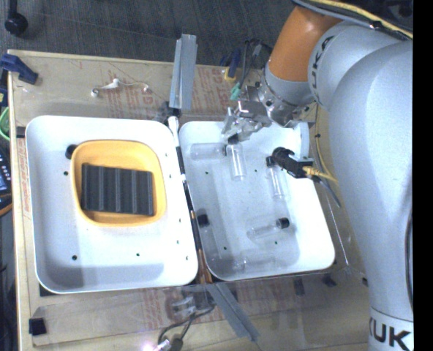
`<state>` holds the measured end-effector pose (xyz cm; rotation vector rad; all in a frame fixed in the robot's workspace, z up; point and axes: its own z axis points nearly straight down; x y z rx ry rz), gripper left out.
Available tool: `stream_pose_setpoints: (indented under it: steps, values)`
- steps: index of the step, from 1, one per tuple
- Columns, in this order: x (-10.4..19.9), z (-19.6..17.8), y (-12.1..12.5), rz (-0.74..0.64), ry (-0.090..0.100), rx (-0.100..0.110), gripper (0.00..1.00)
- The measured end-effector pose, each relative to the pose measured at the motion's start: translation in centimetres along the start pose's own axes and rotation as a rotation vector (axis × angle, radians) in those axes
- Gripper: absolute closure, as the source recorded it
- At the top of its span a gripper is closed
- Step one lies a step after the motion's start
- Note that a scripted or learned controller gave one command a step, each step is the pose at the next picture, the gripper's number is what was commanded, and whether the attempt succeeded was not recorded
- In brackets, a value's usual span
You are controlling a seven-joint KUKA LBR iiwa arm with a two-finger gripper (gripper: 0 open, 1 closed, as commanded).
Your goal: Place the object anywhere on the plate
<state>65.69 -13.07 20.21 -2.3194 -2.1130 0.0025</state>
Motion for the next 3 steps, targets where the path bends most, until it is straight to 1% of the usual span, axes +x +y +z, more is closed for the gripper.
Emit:
stream_pose_setpoints:
  steps: [1, 2, 3]
  values:
    - [5.5, 0.3, -0.6, -0.211, -0.001, 0.002, 1.00]
    - [17.0, 0.3, -7.8, -0.404, -0.002, 0.001, 1.00]
    - [17.0, 0.3, -7.8, -0.403, -0.003, 0.000, 0.00]
